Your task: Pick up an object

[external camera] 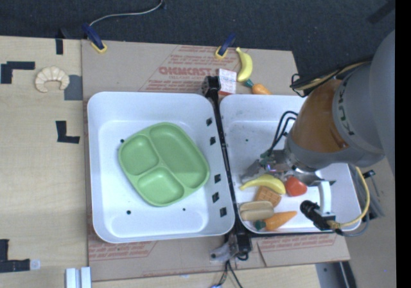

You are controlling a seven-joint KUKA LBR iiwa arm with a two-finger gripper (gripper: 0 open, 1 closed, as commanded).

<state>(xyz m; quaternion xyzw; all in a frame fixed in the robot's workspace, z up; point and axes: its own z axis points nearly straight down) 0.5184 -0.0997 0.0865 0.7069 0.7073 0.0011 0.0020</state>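
Observation:
My gripper (268, 166) is down in the right bin (250, 126), at its middle, right above a yellow banana (263, 183). A red tomato-like piece (296, 186) lies just right of the banana. Below them lie a tan waffle piece (269, 197), a bread roll (255, 210) and an orange carrot (279, 220), all near the bin's front edge. The wrist and the arm's orange band (318, 123) hide the bin's right part.
The left bin (106, 119) holds a green divided plate (164, 163). Behind the bins on the cardboard lie another banana (244, 65), a small orange piece (260, 89) and a small box (227, 81). A croissant (52, 78) lies far left.

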